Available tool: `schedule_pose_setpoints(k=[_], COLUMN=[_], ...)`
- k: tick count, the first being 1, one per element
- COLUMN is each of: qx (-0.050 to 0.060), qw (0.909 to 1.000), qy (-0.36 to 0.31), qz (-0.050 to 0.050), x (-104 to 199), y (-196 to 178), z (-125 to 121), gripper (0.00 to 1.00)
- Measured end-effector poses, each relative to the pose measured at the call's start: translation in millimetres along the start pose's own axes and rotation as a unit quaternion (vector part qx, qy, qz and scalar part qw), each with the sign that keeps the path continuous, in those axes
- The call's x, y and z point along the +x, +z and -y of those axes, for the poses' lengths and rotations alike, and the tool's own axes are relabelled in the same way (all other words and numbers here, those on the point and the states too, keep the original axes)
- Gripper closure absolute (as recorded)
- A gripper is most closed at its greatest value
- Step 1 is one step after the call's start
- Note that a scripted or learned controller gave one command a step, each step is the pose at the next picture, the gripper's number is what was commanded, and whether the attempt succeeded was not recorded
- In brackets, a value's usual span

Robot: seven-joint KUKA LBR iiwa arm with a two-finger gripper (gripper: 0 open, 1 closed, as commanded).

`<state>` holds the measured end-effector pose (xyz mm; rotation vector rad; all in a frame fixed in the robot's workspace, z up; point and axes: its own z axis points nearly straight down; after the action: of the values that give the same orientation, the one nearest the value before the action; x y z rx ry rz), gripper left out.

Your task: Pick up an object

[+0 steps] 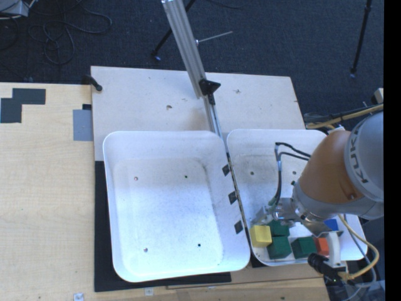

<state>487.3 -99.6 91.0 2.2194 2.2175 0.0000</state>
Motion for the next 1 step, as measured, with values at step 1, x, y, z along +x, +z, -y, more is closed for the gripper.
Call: schedule_pose_setpoints(k=[1], qx=[0.000], qw=[1.0000], qy=[-0.001], qz=[0.000], x=[-27.0], y=[-14.1], z=[-59.5], gripper=[0.00])
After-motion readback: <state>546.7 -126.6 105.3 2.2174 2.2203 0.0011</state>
